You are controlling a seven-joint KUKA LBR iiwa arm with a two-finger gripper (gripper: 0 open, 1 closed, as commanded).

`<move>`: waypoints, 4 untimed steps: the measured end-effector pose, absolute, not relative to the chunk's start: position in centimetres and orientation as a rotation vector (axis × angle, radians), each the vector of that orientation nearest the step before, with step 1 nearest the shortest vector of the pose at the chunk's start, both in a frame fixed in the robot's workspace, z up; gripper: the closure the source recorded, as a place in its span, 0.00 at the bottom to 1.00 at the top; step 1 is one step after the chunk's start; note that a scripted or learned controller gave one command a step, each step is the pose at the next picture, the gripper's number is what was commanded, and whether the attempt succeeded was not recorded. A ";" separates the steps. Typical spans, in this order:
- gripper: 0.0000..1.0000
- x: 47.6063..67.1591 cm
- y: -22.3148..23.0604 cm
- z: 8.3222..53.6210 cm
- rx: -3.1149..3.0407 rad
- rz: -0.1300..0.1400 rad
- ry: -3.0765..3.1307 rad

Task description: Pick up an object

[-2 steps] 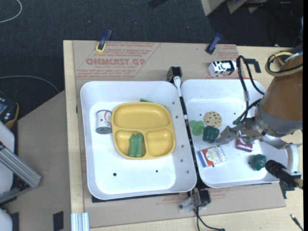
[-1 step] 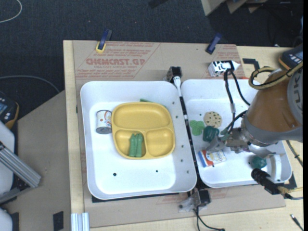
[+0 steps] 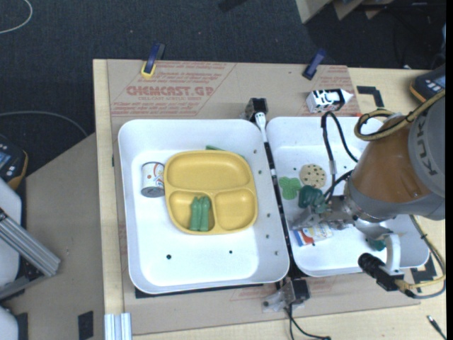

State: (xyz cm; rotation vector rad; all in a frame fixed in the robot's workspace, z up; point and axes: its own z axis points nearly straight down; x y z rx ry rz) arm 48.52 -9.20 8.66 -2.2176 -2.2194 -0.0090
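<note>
**Desk:** Where is the gripper in this one?

**Photographer:** The gripper (image 3: 316, 217) sits low in the right bin (image 3: 340, 264), at the end of the grey arm (image 3: 396, 176) that reaches in from the right. Whether it is spread or pressed together, I cannot tell; cables and the wrist blur that spot.

**Desk:** And the object to be picked?

**Photographer:** A dark teal object (image 3: 309, 196) lies just above the gripper, touching or nearly touching it. I cannot see it pinched. A lighter green piece (image 3: 289, 186) sits just to the upper left of the gripper, and a round tan perforated disc (image 3: 312, 174) lies a little farther up. A flat white card with red and blue marks (image 3: 306, 235) lies just below the gripper.

**Desk:** What crowds the scene?

**Photographer:** The arm's bulk covers much of the right bin's far side. A black cable (image 3: 333, 147) loops over the bin above the gripper. Left of the gripper, the bin's wall meets the left bin (image 3: 205, 275). There, well apart from the gripper, a yellow divided plate (image 3: 212, 172) holds a green vegetable-like item (image 3: 200, 213), with a small can (image 3: 152, 179) beyond it. Both bins rest on the tabletop (image 3: 113, 190).
</note>
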 end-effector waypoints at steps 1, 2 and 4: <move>1.00 48.8 -9.8 10.1 -2.239 -0.010 -2.228; 1.00 49.3 -9.6 16.3 -2.224 -0.005 -2.227; 1.00 48.7 -9.3 22.5 -2.223 -0.002 -2.224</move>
